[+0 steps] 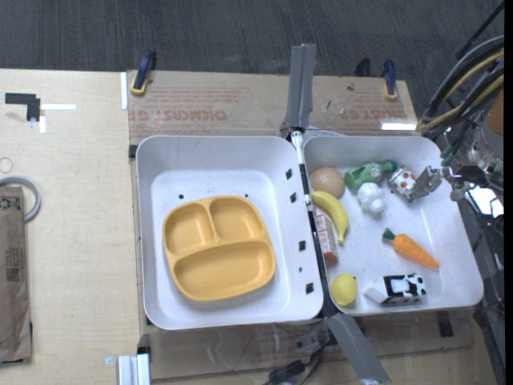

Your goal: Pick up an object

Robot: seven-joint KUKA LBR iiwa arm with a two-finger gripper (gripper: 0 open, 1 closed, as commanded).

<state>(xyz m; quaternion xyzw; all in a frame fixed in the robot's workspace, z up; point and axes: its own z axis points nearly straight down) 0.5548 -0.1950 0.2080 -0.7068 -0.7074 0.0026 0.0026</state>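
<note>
Left bin (152,239): divided plate (219,248) in the middle. Right bin (449,239): banana (335,215) by the left wall, round fruit (327,181) behind it, lemon (344,289) at front left, cow-print box (403,289) right of lemon, carrot (414,249) mid-right, gripper (425,184) over the back right.

We look down on two white bins: the left bin (152,239) bears a yellow divided plate (219,247); the right bin (449,287) holds a banana (335,213), carrot (413,249), lemon (344,289), a green toy (370,171) and a cow-patterned carton (403,288). The gripper (425,184) hangs over its far right corner.
</note>
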